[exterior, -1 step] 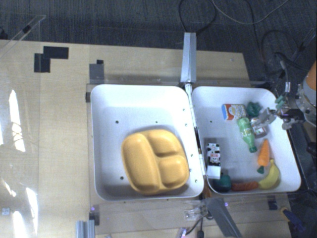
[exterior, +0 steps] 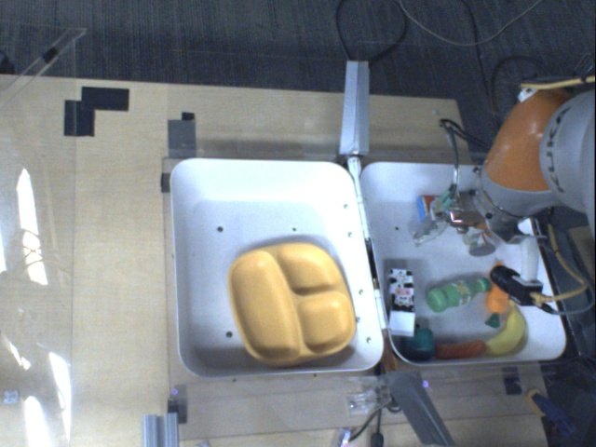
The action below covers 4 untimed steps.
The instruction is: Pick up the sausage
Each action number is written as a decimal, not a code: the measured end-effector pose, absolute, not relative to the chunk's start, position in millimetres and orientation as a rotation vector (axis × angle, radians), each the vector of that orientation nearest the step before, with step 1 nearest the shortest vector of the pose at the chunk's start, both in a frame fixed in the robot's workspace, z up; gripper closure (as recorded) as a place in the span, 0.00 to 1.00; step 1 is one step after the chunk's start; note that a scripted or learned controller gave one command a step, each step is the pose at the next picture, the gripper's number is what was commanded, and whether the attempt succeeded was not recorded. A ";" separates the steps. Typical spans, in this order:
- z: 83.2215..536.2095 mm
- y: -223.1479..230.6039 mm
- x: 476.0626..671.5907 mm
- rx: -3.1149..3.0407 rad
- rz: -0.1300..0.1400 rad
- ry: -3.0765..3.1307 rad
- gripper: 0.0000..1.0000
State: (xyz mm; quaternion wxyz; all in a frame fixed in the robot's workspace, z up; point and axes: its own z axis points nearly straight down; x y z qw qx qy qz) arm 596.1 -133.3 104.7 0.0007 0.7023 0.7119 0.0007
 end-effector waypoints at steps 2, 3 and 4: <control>103.0 -122.6 641.0 1.964 -0.011 2.438 1.00; 89.7 -101.4 563.9 2.052 0.011 2.367 1.00; 89.4 -102.5 564.3 2.052 0.010 2.363 0.00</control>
